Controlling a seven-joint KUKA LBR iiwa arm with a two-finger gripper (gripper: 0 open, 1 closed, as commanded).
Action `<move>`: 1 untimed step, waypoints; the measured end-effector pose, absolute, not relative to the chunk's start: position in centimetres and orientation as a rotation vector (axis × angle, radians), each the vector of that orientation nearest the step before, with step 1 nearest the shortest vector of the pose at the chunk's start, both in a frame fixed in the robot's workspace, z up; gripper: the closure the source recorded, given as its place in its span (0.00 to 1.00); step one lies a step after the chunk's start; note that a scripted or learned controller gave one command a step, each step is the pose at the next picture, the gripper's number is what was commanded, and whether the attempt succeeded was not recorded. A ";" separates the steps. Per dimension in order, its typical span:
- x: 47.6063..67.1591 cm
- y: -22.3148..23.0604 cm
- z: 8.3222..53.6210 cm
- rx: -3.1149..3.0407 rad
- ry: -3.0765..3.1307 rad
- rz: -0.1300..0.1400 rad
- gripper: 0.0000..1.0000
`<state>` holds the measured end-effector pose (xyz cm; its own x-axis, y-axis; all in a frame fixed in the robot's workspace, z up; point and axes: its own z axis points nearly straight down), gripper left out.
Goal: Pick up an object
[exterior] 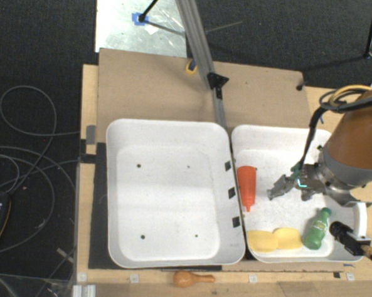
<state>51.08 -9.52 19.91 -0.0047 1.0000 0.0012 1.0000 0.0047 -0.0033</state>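
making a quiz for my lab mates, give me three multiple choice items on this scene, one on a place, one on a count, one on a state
1. Where does the orange carrot-shaped toy lie?
A. left bin
B. right bin, by its left wall
C. on the bench

2. How many green bottles are in the bins?
A. one
B. two
C. three

3. What is between the fingers of the gripper?
A. the green bottle
B. the yellow toys
C. nothing

Answers: 1 B, it lies just inside the right bin's left wall. 2 A, a single bottle sits near the front right corner. 3 C, the gripper hangs above bare bin floor.
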 end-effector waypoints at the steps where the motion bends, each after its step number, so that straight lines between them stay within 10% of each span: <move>1: 51.2 -9.5 20.1 -2.221 -2.223 -0.002 0.00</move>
<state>51.18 -9.54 20.07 -0.0011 1.0000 0.0004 1.0000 0.0011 0.0013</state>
